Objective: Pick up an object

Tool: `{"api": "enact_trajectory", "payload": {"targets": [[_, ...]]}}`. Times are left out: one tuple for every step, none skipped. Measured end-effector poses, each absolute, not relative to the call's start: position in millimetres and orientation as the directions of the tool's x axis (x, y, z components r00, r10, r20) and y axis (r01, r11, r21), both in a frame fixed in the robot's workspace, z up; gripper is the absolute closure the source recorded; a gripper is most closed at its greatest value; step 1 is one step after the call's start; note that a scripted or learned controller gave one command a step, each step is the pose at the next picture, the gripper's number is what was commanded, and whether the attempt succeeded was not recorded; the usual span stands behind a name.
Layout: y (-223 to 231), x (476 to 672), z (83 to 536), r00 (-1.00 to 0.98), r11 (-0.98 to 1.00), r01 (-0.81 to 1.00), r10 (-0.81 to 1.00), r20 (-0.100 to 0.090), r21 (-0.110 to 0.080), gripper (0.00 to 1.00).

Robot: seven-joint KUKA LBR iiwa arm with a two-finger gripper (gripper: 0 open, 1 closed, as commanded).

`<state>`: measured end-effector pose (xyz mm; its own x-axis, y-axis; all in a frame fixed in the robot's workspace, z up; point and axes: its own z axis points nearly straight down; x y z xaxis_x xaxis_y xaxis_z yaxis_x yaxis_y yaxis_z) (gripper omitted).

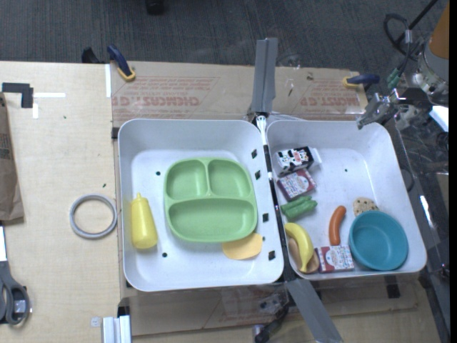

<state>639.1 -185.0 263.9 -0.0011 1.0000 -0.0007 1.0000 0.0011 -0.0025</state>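
Tape ring (93, 215); scissors (13, 300); clamps (121, 62)

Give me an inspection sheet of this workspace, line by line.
Surface: wooden bench bearing left bin and right bin.
Job's things: left bin holds green tray, yellow bottle; right bin holds blue bowl, banana, sausage, green pod, small packets.
Clutter: tape ring, scissors on bench.
Grippers: gripper above right bin's far corner, holding nothing visible.
Cables: black cable at upper right.
Surroundings: grey carpet.
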Motion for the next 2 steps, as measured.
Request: {"api": "enact_trajectory", "payload": {"targets": [[-117,575.1,159,0.007,-0.007,1.0,1.0,0.0,-0.004,0.0],[-152,571.2,118,0.038,-0.038,0.999,0.999,0.0,-0.004,0.0]]}}
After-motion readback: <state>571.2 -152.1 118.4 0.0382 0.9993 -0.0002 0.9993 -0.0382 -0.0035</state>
